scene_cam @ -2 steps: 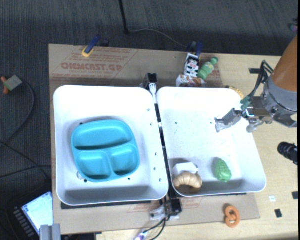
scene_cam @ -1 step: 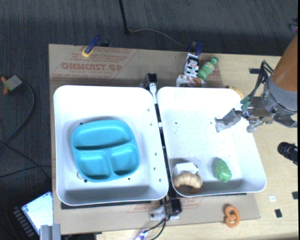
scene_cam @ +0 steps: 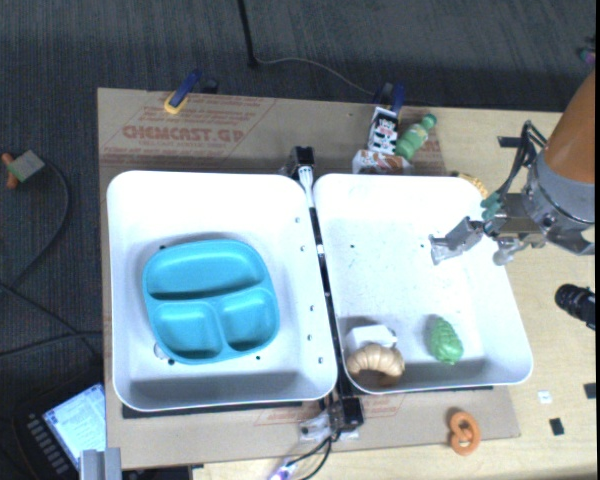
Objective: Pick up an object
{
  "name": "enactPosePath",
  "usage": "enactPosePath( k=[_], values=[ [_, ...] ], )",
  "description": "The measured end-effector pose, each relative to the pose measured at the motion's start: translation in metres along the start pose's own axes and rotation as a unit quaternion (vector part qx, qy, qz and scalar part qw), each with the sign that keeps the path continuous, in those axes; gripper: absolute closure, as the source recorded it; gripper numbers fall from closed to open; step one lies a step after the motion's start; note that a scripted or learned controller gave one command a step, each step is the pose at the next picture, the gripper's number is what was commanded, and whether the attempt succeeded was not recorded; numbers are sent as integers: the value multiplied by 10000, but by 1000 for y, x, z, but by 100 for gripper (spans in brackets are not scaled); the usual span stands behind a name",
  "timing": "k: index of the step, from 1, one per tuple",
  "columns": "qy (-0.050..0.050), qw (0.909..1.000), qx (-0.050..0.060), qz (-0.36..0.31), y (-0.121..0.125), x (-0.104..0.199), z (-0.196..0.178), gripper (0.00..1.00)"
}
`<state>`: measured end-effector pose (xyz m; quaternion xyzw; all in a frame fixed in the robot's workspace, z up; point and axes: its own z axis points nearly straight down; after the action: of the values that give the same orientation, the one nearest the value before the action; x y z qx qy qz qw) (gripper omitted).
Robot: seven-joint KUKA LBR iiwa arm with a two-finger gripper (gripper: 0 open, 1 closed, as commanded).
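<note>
Croissant and green toy lie along the near edge of the right bin, just apart — either is fair game. My claw hangs near the bin's right edge, holding nothing; whether it's wide or narrow I cannot tell.

I work in a robotics lab, at a test rig rather than a home or kitchen. My surface is a bare wooden board set on dark grey office carpet, with two shallow white bins fixed side by side and clamps at twelve o'clock holding printed cardboard down. Loose black cables trail across the floor at nine and twelve o'clock.
</note>
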<state>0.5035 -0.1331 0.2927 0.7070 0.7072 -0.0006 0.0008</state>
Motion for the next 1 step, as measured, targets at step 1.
enactPosePath(
  k=[1],
  values=[
    [0,10000,0,0,0,0,0,0]
  ],
)
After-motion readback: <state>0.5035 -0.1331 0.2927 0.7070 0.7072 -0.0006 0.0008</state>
